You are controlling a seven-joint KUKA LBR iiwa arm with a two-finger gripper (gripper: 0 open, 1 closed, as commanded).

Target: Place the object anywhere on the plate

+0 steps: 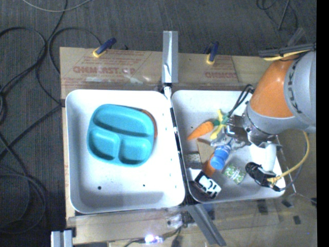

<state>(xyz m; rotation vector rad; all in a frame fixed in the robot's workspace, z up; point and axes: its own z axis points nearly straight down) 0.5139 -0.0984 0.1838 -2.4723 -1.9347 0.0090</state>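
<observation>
A blue plate (122,133) with three compartments lies in the left bin (82,184), toward its back. In the right bin (191,103) an orange toy carrot (200,129) with green leaves lies near the middle. A small blue bottle (221,156) with a white cap lies just in front of the carrot. My gripper (230,131) hangs over the right bin, between the carrot's leafy end and the bottle. The wrist hides its tips.
A black and white object (207,185) lies at the right bin's front edge. A clear speckled piece (234,174) and a brown card (203,149) lie near the bottle. The grey and orange arm (280,99) covers the bin's right side. A metal divider (169,60) stands between the bins.
</observation>
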